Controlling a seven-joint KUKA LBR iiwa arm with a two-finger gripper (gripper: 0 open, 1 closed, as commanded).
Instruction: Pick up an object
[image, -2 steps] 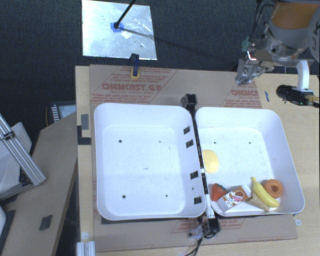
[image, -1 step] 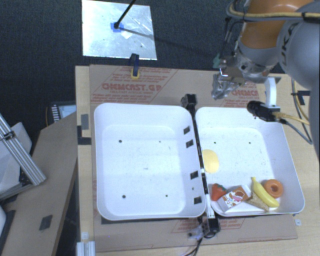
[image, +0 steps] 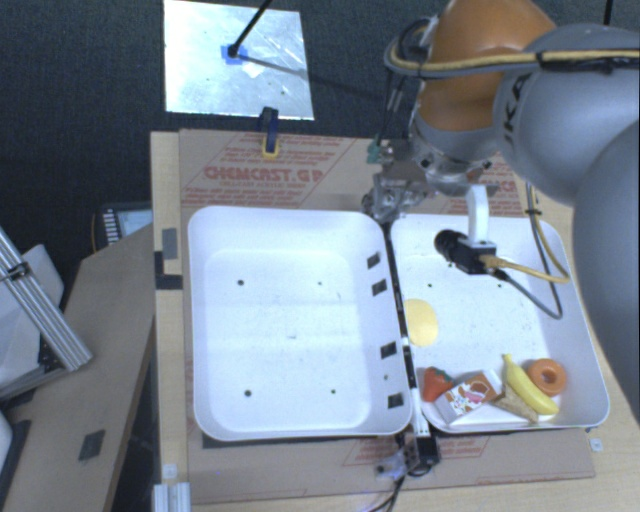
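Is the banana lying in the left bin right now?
No, the banana lies in the right bin, near its front edge beside the orange ring, not in the left bin.

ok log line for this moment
arm: over right bin's far edge | gripper: nothing seen held | right bin: banana, yellow disc, snack packet at near end

Smooth, slightly glossy white plastic for the left bin (image: 280, 330) and right bin (image: 560, 330). Matt brown cardboard (image: 300, 165) with red print beneath both. Crinkled, reflective metal foil sheet (image: 238, 60) at upper left of frame. Glossy orange band (image: 480, 45) and satin grey shell on the arm (image: 590, 130). Shiny plastic-looking banana (image: 528, 385) at lower right; glossy printed packet (image: 468, 397) beside it. Ribbed bare aluminium bar (image: 40, 310) at left edge.
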